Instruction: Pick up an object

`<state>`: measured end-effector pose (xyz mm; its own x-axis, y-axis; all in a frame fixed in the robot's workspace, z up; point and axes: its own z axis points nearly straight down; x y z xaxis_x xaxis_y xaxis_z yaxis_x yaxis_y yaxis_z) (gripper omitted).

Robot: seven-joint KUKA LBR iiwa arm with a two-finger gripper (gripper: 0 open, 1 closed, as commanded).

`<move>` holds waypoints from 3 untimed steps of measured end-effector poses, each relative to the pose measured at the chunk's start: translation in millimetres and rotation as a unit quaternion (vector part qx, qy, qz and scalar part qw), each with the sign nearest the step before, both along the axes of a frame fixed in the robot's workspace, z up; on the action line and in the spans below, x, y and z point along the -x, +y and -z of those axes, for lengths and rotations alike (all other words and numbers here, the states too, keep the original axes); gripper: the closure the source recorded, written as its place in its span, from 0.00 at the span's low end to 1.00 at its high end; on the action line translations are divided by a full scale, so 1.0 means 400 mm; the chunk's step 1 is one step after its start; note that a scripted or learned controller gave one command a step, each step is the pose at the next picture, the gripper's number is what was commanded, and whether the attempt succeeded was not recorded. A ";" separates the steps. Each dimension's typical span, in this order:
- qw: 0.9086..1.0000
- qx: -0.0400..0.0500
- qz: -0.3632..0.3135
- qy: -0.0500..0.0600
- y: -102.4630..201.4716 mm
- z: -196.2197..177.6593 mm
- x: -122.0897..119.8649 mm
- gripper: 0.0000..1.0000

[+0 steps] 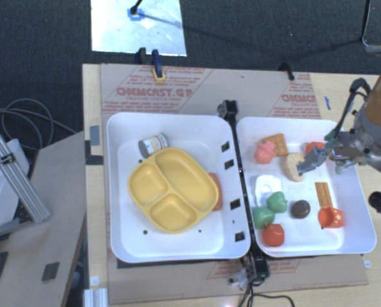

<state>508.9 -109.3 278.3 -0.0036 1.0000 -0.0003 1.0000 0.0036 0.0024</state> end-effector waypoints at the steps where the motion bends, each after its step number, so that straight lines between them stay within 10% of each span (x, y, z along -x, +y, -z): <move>1: 1.000 -0.001 -0.005 -0.002 0.210 -0.112 0.030 0.00; 3: 1.000 0.001 0.003 0.003 -0.015 0.442 -0.025 0.00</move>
<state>518.9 -115.3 101.4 0.0030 1.0000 -0.0016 1.0000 -0.0030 -0.0037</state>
